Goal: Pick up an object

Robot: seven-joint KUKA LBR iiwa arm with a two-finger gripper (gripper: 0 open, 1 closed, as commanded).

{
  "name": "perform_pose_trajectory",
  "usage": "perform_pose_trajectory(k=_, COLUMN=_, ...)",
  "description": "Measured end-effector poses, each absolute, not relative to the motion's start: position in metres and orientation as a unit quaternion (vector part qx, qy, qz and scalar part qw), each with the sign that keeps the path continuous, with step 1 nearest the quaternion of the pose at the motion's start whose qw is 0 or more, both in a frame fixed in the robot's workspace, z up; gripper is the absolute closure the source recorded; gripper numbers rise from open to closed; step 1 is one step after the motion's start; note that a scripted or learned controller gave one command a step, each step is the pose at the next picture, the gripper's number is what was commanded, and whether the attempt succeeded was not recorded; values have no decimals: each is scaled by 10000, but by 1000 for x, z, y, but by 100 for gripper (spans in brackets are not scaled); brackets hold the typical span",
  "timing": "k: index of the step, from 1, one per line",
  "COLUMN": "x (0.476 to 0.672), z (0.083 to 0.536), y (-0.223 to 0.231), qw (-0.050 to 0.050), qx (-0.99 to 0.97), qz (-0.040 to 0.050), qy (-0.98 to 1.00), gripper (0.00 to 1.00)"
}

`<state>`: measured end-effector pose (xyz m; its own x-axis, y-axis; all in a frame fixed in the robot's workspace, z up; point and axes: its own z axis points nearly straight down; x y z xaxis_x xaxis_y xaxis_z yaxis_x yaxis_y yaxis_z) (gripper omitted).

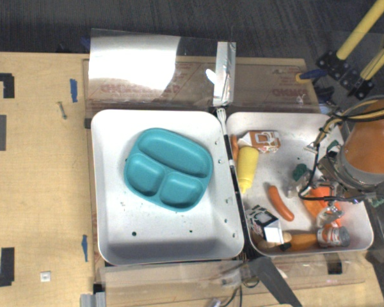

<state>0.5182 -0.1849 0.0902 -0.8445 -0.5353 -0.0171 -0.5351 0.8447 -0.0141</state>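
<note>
- Red sausage (281, 203) lies mid right bin (288, 123), long axis slanting upper-left to lower-right.
- Yellow bottle (247, 167) stands left of it, a snack packet (264, 141) above, a brown bottle (307, 239) along the near wall.
- End effector (325, 200) hangs over an orange item (315, 208) right of the sausage; grip state unclear.
- Teal tray (168, 168) fills the left bin (115, 235).

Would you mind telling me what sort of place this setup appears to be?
Probably a robotics lab's bin-picking bench: two white bins, left bin holding a teal divided plate, right bin holding toy food like a hot dog, and the arm above it.
</note>
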Motion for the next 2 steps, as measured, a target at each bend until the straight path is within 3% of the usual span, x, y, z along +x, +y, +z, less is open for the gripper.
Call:
perform_pose_trajectory(k=1, x=504, z=90, y=-133, qw=83, qx=-3301, qz=-36, qy=9439, gripper=0)
perform_pose_trajectory(k=2, x=508, z=102, y=-130, qw=142, qx=-3313, qz=-49, qy=9434, gripper=100)
